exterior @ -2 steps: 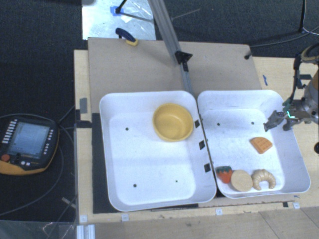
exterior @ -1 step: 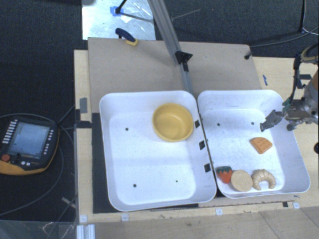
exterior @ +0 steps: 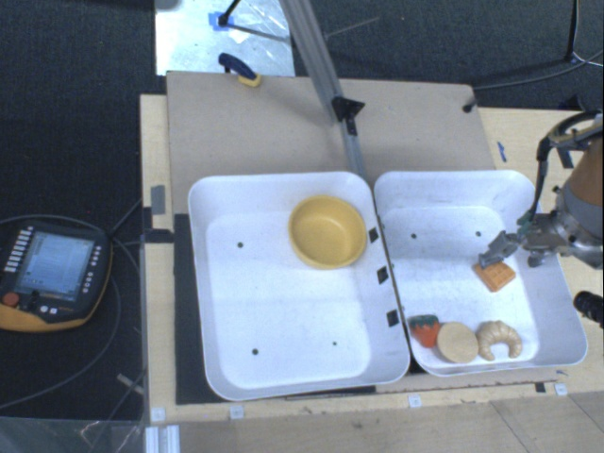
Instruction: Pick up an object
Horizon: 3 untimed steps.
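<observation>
From the camera view, the gripper (exterior: 497,253) hangs in the right bin (exterior: 444,192), just above a small orange block (exterior: 494,276) at about 3 o'clock of that bin. I cannot tell how the jaws stand. The block looks light and stiff; I would take it by its flat sides. No writing is readable.

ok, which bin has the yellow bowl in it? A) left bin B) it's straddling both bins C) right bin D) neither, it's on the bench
A: the yellow bowl sits inside the left bin, near its upper right corner, while the right bin has the croissant, the round biscuit and the small orange block under the gripper.
</observation>
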Each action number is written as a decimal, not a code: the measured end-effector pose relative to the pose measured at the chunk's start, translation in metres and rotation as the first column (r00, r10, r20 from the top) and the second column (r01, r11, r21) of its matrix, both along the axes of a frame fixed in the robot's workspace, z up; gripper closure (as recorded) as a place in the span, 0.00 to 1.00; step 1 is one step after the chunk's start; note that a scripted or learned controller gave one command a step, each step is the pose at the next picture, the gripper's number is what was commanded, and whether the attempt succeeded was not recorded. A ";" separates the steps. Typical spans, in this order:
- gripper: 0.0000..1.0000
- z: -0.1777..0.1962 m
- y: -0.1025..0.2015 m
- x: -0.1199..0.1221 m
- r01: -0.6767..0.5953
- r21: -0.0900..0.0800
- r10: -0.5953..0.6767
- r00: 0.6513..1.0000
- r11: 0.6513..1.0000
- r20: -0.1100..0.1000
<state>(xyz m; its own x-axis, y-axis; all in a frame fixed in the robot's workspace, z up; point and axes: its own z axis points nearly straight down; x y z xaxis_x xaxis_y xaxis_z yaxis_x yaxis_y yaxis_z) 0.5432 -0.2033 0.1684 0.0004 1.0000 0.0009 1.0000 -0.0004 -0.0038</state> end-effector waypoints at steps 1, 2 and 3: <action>0.00 -0.053 0.001 -0.011 0.000 0.000 0.000 1.000 1.000 0.000; 0.00 -0.079 0.001 -0.011 -0.001 0.000 0.001 1.000 1.000 0.003; 1.00 -0.068 0.001 -0.010 0.000 -0.001 0.000 1.000 1.000 0.005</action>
<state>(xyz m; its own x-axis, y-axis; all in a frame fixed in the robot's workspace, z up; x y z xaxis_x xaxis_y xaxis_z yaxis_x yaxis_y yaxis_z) 0.5327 -0.2027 0.1008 0.0002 1.0000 -0.0004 1.0000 -0.0002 0.0014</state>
